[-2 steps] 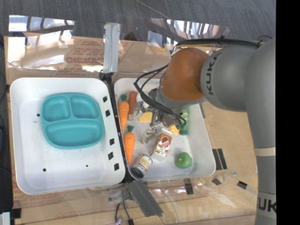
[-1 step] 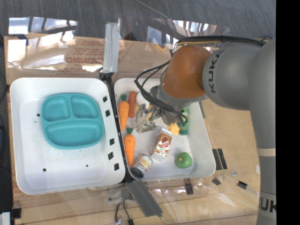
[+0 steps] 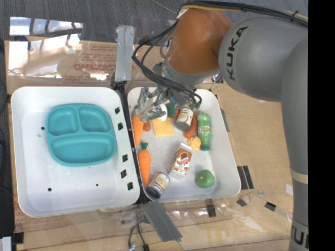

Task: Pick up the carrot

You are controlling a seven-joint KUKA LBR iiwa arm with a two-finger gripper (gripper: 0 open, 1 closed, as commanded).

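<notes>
The arm (image 3: 261, 61) is seen reaching in from the right, its orange band above the far end of the right bin (image 3: 230, 177), which stands beside the left bin (image 3: 21, 140) on the surface; the left bin carries a teal divided plate (image 3: 81, 133). The end effector (image 3: 152, 106) is placed low over the right bin's far left corner, and whether it is spread or pressed together cannot be told, as metal parts and cables overlap there. Two carrots are seen along the right bin's left wall. The nearer carrot (image 3: 137, 129) lies just beside the end effector, toward the bin's near edge, partly tucked against the wall; the other carrot (image 3: 144, 161) lies further along the same wall, orange with a green top, its long axis roughly parallel to that wall. Nothing is seen to be held. A short move toward the near edge, along the left wall, is judged to be required.
</notes>
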